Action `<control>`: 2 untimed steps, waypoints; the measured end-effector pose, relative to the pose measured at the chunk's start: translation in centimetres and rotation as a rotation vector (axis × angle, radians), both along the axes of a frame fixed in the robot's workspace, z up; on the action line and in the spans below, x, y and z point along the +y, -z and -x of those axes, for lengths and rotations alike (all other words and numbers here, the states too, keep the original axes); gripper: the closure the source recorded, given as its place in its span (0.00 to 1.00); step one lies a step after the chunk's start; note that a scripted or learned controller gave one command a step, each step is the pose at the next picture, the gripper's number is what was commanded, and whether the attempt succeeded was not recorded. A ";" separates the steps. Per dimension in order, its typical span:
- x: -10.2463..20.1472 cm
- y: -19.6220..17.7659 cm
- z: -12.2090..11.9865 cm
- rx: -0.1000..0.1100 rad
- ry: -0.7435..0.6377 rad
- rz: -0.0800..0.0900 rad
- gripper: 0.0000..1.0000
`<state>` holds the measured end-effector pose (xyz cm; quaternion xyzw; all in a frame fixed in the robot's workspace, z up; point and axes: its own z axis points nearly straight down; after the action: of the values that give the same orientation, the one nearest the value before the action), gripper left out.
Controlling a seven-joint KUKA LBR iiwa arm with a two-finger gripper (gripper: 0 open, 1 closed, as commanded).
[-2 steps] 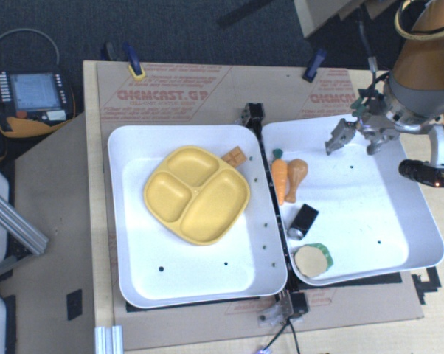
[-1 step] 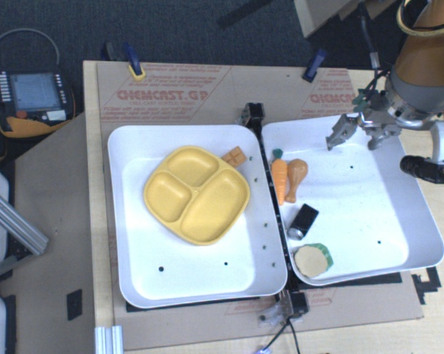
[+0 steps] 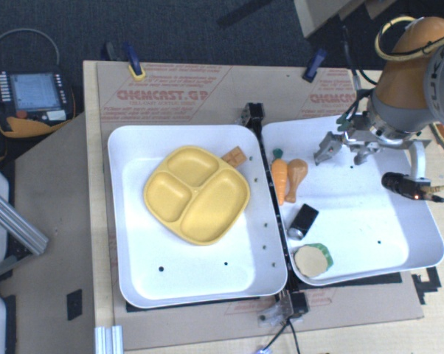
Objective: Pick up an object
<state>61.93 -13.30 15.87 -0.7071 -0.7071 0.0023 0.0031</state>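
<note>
Overhead view of two white bins on a tabletop (image 3: 96, 198) covered with printed cardboard. The arm (image 3: 410, 65) enters at upper right, its upper part cut off by the frame edge. The pincer (image 3: 345, 147) hangs over the far end of the right bin (image 3: 399, 234); whether its fingers stand wide or narrow cannot be told, and nothing is seen between them. In the right bin, along its left wall, lie a carrot (image 3: 279, 178) touching a tan drumstick-shaped toy (image 3: 296, 174), a small black block (image 3: 304, 220) and a round tan piece with a green rim (image 3: 312, 259). The left bin (image 3: 133, 271) holds a yellow divided plate (image 3: 197, 195), which partly hides a small brown block (image 3: 234, 156). A handheld screen (image 3: 32, 94) sits at far left on dark carpet (image 3: 170, 13).
</note>
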 end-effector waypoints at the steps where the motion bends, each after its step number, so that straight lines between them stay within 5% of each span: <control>1: -0.8 4.7 -0.1 -0.001 0.001 0.000 0.00; 2: -1.0 7.0 -0.4 -0.013 0.001 0.006 0.00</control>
<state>62.28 -14.31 8.91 -0.7073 -0.7069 -0.0001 -0.0035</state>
